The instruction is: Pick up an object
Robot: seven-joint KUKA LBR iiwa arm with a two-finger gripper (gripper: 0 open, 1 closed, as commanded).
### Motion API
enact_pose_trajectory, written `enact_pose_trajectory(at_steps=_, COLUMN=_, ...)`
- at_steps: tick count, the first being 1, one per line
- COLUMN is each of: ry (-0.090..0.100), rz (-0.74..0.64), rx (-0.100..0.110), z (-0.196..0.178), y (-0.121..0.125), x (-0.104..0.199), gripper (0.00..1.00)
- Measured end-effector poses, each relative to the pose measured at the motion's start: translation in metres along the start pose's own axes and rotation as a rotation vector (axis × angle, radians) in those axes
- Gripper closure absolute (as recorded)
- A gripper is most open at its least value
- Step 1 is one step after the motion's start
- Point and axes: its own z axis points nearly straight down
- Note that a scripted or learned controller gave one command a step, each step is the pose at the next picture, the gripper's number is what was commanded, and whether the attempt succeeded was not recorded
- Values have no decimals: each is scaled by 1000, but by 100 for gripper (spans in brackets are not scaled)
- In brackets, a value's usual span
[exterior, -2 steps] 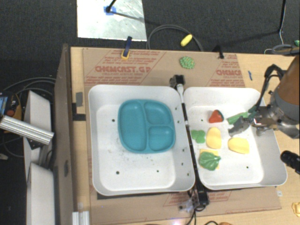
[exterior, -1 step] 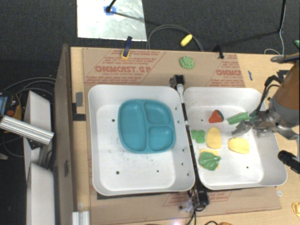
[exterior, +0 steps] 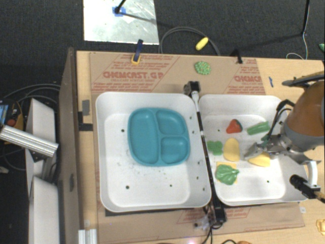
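Camera view: the arm reaches in from the right over the right-hand bin, with the gripper low in the middle of that bin. Nearest target is the yellow piece, sitting just below and slightly right of the tip, apparently touching or nearly so. A paler yellow piece lies just to the gripper's left, a small green piece further left again, a green leaf-shaped piece below-left, a red piece up and to the left, and a green bar just above. The left bin, well off to the gripper's left, holds a blue divided plate. For a clean pick the tool looks best centred over the yellow piece, so the fingers straddle it rather than land on top, then dropped straight down and closed; the pale piece alongside is close enough to get nudged or caught. Tool state: can't tell from this angle, since the tip is a small grey blur against the white bin. Nothing can be seen gripped, so the pick reads as not yet made.
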Motion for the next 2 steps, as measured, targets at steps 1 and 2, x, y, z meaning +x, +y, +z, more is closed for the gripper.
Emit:
enact_pose_trajectory(at_steps=1, ry=-7, rz=-1, rx=-20, z=-20, y=6, x=-1, gripper=100)
enact_pose_trajectory(at_steps=2, ry=-6, rz=-1, rx=-19, z=-19, y=6, x=-1, gripper=0)
